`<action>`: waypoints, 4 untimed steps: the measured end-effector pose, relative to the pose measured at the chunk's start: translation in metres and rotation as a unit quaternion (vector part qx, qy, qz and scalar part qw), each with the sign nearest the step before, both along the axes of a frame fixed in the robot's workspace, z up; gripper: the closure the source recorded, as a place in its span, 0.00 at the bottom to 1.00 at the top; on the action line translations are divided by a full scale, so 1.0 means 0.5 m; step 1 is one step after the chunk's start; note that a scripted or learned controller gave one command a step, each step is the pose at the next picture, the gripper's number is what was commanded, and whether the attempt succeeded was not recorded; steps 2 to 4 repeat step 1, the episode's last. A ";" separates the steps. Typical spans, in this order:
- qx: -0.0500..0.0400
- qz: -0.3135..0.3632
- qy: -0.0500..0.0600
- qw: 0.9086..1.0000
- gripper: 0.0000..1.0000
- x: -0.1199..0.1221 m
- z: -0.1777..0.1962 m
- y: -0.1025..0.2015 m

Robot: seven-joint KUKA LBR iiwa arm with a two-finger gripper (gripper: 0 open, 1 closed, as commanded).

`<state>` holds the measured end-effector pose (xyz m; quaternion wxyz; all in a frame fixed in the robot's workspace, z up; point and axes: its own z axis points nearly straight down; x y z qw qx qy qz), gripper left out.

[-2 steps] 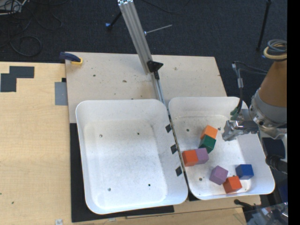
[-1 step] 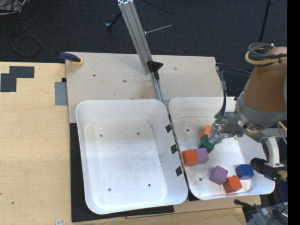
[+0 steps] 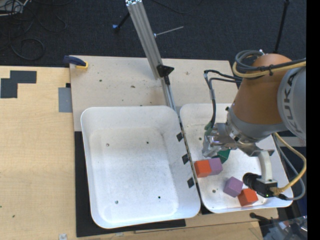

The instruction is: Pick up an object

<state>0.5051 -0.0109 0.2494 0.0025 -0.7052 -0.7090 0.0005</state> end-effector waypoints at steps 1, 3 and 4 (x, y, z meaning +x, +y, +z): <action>0.000 0.000 0.000 1.000 1.00 0.019 -0.009 0.122; 0.000 0.000 0.000 1.000 1.00 0.019 -0.009 0.122; 0.000 0.000 0.000 1.000 1.00 0.019 -0.009 0.122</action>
